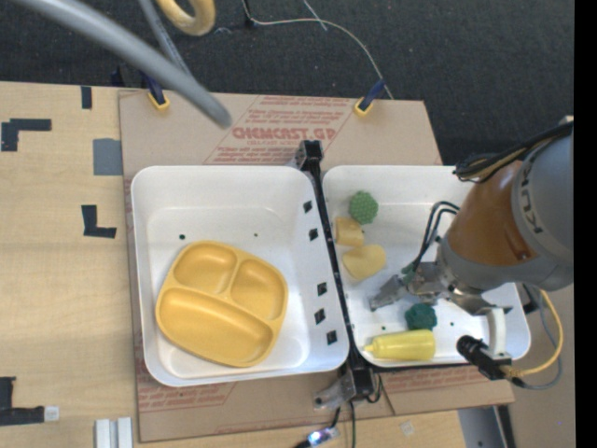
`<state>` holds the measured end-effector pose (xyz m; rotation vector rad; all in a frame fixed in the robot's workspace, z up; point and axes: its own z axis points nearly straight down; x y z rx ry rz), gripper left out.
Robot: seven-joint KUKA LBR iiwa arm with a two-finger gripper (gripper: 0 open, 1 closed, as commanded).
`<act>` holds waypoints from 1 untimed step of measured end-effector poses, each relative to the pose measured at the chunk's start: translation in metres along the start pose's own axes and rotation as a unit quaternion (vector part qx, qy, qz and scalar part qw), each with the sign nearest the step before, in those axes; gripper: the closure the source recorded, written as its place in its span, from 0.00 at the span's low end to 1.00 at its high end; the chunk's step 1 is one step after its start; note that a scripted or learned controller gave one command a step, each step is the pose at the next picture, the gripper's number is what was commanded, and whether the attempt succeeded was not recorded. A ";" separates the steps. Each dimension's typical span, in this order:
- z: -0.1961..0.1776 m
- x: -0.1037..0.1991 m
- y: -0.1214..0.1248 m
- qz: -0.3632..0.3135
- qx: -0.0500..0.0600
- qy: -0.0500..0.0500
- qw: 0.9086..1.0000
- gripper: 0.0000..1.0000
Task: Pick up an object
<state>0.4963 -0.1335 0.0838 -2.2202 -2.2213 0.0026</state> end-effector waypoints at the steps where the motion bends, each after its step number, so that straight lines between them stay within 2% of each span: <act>1: -0.012 0.000 0.001 0.000 -0.002 -0.001 1.000 1.00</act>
